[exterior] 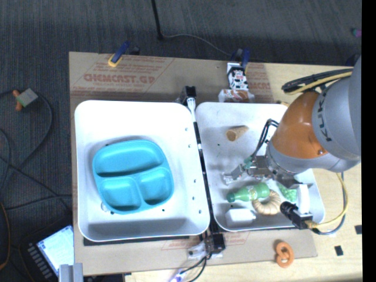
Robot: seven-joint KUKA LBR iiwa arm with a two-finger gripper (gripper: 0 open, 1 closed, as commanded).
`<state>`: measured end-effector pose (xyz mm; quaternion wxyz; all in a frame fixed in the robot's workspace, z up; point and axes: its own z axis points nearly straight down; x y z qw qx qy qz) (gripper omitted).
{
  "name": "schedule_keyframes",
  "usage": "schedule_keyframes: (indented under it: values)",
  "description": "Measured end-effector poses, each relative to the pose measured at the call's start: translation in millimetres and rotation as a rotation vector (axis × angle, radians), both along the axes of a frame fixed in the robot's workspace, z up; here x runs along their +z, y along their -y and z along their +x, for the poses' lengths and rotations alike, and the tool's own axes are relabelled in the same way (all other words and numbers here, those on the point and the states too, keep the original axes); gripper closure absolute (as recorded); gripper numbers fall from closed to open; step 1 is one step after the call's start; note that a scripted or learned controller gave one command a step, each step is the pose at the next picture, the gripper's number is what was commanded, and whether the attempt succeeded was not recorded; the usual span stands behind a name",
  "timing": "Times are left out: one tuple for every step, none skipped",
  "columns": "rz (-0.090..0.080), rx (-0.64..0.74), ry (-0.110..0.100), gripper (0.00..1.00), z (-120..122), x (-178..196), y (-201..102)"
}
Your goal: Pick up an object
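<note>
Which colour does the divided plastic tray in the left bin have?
The divided plastic tray is light blue, seen clearly in the camera view.

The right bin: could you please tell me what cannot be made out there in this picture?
- Tool: the arm's orange band hangs over it, so its grip state is unclear.
- Green bottle: its right end sits under the arm.
- Small white item: too small to identify.
</note>
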<state>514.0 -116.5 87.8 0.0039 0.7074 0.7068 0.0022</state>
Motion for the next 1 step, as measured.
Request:
schedule_keyframes:
  values:
    - [0.0, 0.001, -0.003, 0.0, 51.9, -0.5, -18.4]
